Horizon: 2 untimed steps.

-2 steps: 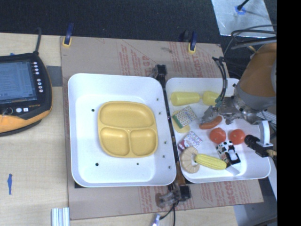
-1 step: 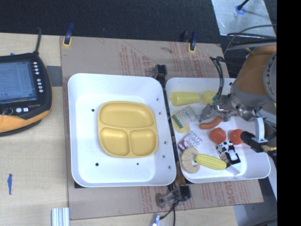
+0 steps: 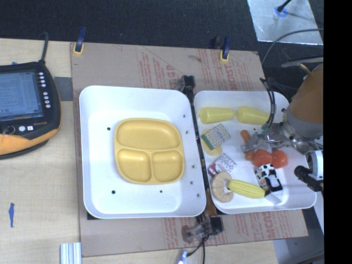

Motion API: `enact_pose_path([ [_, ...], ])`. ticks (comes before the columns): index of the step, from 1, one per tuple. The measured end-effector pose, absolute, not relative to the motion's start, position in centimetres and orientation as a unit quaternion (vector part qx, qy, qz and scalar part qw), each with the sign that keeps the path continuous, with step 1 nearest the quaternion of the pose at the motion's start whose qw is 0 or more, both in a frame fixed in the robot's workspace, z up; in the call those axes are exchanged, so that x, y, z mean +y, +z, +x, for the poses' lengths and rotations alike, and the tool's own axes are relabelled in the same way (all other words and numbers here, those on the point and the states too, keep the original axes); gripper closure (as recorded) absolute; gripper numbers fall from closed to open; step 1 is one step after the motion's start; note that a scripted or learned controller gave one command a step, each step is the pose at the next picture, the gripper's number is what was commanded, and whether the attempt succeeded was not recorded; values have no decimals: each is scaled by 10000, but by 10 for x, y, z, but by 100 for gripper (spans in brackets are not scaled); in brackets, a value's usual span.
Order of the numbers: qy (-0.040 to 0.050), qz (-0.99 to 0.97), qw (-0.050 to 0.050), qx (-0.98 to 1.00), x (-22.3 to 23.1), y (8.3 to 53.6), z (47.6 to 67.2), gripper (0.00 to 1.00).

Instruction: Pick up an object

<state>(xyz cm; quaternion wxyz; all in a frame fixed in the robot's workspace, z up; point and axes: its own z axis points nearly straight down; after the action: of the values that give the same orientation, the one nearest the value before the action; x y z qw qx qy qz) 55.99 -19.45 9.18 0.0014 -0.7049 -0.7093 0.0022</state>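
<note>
A single fixed camera looks down at a slant from above the bench, far enough back to take in both white bins: the gripper [image 3: 259, 140] sits over the right bin [image 3: 297, 202], with the left bin [image 3: 93, 147] well off to its left. The arm [image 3: 308, 100] enters from the frame's right side.
</note>
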Motion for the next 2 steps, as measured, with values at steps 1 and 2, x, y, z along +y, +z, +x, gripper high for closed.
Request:
enact_pose_path([
  [1, 16, -7044, 9, -7098, -145, 92, 602, 0],
  [2, 26, -7036, 14, -7106, -146, 102, 602, 100],
])
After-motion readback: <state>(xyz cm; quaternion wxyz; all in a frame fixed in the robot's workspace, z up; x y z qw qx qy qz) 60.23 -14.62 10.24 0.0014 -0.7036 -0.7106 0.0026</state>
